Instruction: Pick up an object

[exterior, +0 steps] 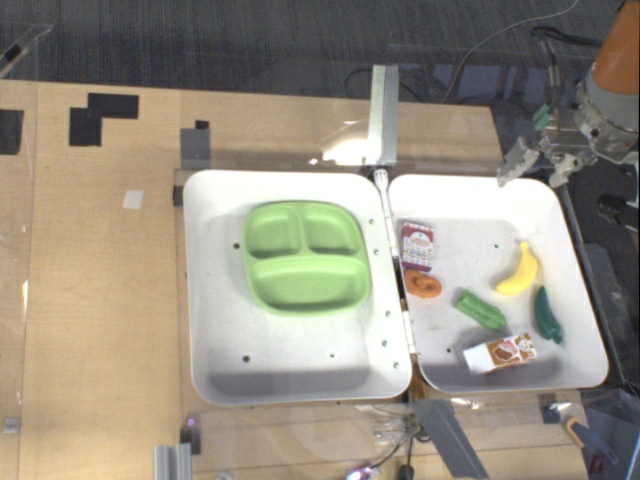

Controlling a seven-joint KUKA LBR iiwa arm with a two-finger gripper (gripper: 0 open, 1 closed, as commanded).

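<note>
- Since the gripper [538, 160] hangs over the far right corner of the right bin [560, 208] with nothing between its fingers, I judge the task at its start: approach, no grasp yet. The fingers look spread apart.
- The left bin [215, 363] holds only a green tray [305, 255], far from the gripper.
- The likely targets all lie in the right bin: a banana [518, 271] nearest the gripper, a red packet [417, 246] by the bin's left wall, a carton [501, 353] at its near edge, a green pod [481, 310] mid-floor, a dark green piece [547, 315] right of the banana, an orange bit [425, 286] just below the packet.
- Next move calls for choosing one, swinging in over it, descending, closing.
- Most of the arm is cut off at the frame's right; the packet's and carton's print is too small to read.
</note>
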